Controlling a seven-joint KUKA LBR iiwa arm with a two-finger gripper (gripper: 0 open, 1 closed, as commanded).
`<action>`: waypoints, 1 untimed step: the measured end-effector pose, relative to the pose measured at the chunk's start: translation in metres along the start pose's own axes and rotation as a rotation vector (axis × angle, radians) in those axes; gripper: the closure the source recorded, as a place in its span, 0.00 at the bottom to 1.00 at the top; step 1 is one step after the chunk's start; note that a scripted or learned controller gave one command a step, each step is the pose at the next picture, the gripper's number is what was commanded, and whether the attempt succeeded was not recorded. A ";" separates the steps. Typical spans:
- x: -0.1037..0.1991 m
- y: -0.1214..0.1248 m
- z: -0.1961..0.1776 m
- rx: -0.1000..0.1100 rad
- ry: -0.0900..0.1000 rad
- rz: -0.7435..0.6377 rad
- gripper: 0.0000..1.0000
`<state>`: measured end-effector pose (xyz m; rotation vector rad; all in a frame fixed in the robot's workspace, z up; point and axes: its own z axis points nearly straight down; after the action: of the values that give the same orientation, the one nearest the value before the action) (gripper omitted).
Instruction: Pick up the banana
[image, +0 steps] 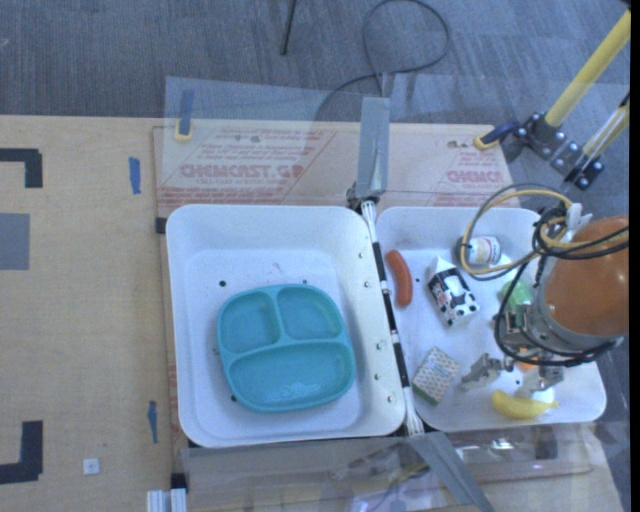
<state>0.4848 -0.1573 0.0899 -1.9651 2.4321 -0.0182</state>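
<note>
While the arm reaches into the right bin (592, 395) from the right:
Banana (521, 405): lies at the right bin's near edge, toward its near right corner.
Gripper (541, 378): just above the banana; whether it is spread or closed, I cannot tell.
Sausage (400, 277): along the right bin's left wall.
Toy cow (452, 293): mid-bin.
Patterned packet (436, 374): near left corner.
Teal divided plate (287, 346): in the left bin (200, 240).

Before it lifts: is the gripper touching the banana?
Cannot tell. In the camera view the gripper sits right above the banana, hiding any gap.
</note>
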 end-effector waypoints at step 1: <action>-0.003 -0.001 -0.011 0.004 -0.005 0.004 1.00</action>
<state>0.4865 -0.1549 0.1009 -1.9569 2.4309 -0.0175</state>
